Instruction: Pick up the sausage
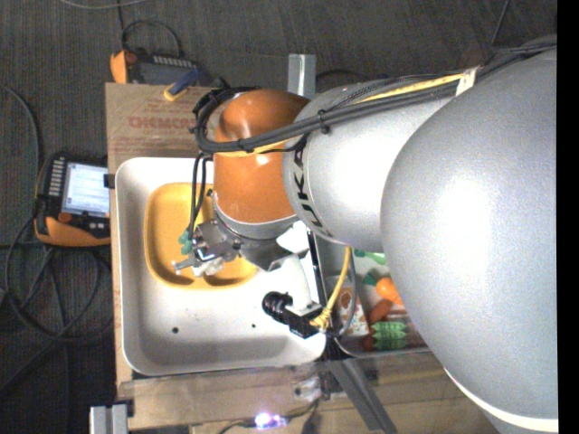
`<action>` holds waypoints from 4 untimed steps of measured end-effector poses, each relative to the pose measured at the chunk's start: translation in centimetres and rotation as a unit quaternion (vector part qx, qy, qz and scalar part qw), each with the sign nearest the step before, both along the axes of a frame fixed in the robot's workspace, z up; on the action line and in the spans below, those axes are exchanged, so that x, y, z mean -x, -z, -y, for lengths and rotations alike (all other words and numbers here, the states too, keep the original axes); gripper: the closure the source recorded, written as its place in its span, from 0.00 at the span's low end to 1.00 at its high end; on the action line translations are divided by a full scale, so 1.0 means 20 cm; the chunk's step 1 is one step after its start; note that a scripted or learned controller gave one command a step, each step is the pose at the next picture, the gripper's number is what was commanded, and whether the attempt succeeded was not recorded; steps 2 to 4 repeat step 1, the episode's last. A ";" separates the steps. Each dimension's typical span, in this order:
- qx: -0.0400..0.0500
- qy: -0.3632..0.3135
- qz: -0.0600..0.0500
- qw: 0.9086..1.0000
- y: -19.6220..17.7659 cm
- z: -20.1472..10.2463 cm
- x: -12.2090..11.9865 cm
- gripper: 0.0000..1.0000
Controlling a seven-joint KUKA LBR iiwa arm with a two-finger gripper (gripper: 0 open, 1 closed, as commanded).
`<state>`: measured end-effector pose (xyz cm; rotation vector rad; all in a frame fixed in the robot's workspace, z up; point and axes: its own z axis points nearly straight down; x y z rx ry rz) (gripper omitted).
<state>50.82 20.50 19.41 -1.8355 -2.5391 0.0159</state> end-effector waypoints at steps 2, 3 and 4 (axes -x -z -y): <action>0.001 0.039 0.001 0.999 -0.22 -0.09 0.06 1.00; 0.001 0.039 0.001 0.999 -0.22 -0.09 0.06 1.00; 0.001 0.039 0.001 0.999 -0.22 -0.09 0.06 1.00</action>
